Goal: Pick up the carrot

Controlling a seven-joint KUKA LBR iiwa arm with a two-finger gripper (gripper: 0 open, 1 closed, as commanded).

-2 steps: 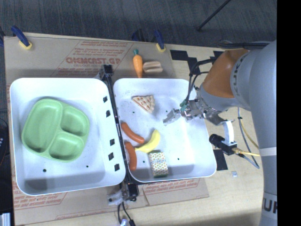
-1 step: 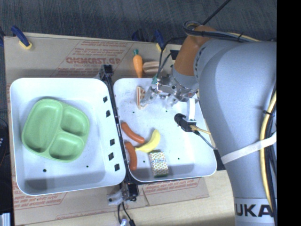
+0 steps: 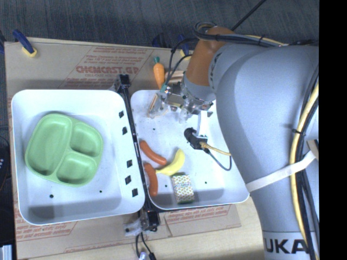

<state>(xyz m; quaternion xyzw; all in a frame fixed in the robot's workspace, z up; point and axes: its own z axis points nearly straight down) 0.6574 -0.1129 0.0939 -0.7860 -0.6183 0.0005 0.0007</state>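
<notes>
The carrot [image 3: 158,75] is small and orange with a green top. It lies at the far edge of the right bin [image 3: 230,191], by the rim next to the cardboard. My gripper [image 3: 160,103] hangs over the bin's far left corner, just in front of the carrot and slightly to its right. I see nothing held in it. The grey arm with its orange band [image 3: 201,61] reaches in from the right and covers the bin's right side.
The right bin's near part holds two red sausages [image 3: 152,152] [image 3: 152,180], a yellow banana [image 3: 173,163] and a patterned block [image 3: 182,188]. A black part on a yellow cable [image 3: 194,138] hangs mid-bin. The left bin [image 3: 32,210] holds a green divided plate [image 3: 64,149].
</notes>
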